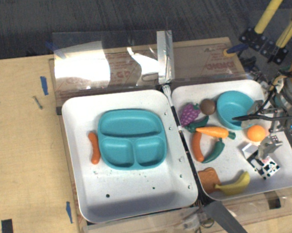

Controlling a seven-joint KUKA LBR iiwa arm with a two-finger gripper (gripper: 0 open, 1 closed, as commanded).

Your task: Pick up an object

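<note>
From my seat I see the gripper (266, 151) low over the right bin (290, 174), near its right edge, just below the orange ball (256, 133). I cannot tell whether the jaws are spread or pressed together. A banana (233, 184) lies along that bin's near edge. The teal tray (132, 137) fills the left bin's (86, 189) middle.

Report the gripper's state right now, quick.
Gripper: low over the right bin, just below the orange ball; whether it is open or shut cannot be told, and nothing is seen held.
</note>
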